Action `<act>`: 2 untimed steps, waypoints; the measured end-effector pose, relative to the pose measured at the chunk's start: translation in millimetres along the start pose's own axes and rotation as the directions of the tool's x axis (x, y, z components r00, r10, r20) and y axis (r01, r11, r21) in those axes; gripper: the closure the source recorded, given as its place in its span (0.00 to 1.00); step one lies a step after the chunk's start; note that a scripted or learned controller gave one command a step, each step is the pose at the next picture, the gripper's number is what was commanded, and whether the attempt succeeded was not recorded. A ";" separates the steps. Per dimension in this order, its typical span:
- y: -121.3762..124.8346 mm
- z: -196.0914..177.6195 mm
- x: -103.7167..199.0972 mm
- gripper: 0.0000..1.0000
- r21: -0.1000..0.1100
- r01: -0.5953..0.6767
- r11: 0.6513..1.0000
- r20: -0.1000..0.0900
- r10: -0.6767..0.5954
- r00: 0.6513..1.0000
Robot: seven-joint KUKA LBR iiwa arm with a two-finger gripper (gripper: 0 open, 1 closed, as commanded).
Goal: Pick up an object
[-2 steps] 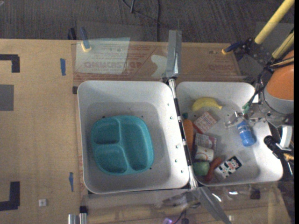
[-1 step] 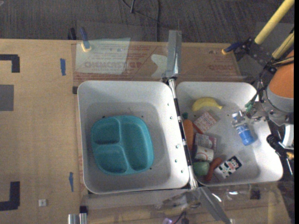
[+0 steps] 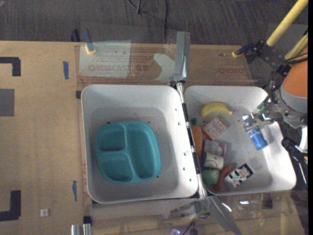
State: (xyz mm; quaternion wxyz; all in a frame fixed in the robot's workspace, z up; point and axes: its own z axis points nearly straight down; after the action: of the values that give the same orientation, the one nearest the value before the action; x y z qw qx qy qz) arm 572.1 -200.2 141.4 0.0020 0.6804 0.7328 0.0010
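Overhead view of the bench. The arm [image 3: 297,89], grey with an orange band, enters from the right and reaches over the right bin [image 3: 279,177]. Its gripper [image 3: 261,112] sits above the bin's upper right part, just beside the cap end of a small plastic bottle [image 3: 255,132] with a blue label. The bottle lies on the bin floor, tilted, close to the gripper; whether anything is clasped cannot be told from this view.

Left of the bottle, a banana [image 3: 216,108] lies near the bin's far wall. Below it rests a small pink packet [image 3: 215,128], and against the left wall an orange carrot [image 3: 197,138]. Further forward lie a small carton [image 3: 214,154], a green round fruit [image 3: 211,176], a red stick-shaped item [image 3: 223,175] and a black-and-white box [image 3: 239,175].

The left bin [image 3: 98,106] holds a teal divided plate [image 3: 127,151], set flat near its middle, well apart from the gripper.
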 end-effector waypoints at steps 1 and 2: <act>56.5 -73.6 48.9 1.00 0.001 -0.049 0.999 0.000 0.049 0.999; 48.5 -65.8 34.8 1.00 0.004 -0.050 0.999 -0.001 0.050 0.999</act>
State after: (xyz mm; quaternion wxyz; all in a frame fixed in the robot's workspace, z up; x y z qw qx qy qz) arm 617.6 -161.8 207.3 0.0003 0.6984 0.7157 -0.0002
